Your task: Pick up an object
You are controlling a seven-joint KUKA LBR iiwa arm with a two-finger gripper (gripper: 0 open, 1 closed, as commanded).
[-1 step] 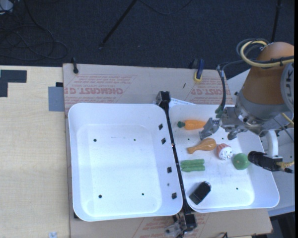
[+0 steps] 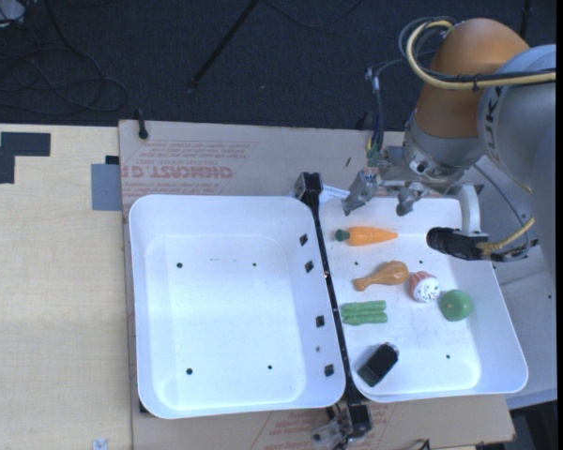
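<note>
Hand spread, holding nothing, above carrot; it should descend straddling the carrot's width, then close.

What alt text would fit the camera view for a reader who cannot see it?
A grey arm's pincer hovers open above the far edge of the right white bin, just beyond an orange toy carrot. The bin also holds a tan drumstick, green pea pods, a green ball and a black block.
</note>
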